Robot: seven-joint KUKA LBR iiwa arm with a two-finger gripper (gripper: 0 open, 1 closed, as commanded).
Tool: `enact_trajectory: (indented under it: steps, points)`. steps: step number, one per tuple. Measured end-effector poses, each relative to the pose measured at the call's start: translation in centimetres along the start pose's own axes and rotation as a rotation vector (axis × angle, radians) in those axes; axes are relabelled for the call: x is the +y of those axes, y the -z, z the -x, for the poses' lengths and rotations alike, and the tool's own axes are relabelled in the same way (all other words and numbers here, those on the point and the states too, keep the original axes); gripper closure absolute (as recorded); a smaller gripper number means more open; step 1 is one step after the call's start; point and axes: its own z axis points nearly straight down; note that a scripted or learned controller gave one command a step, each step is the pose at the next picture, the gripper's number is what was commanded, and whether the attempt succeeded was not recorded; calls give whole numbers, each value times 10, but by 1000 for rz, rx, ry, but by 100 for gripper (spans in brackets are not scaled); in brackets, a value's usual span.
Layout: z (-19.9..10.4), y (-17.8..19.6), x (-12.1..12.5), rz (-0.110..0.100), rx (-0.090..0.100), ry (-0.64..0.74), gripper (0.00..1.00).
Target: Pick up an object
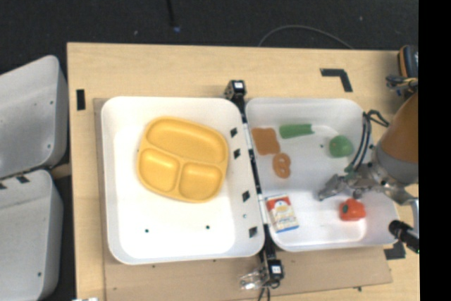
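Approach step: jaws (337,188) are hovering spread and empty in the right bin (310,236), beside the red toy pepper (351,210). Next: centring over it, descending, closing.

The arm (402,134) is cut off at the right edge, hiding the right bin's (310,240) far wall.
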Motion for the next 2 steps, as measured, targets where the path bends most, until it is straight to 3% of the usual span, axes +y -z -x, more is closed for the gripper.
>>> enact_trajectory:
  steps: [1, 2]
  points:
    - [1, 9, 1, 1, 1, -2, 100]
    - [1, 63, -8, 8, -1, -3, 100]
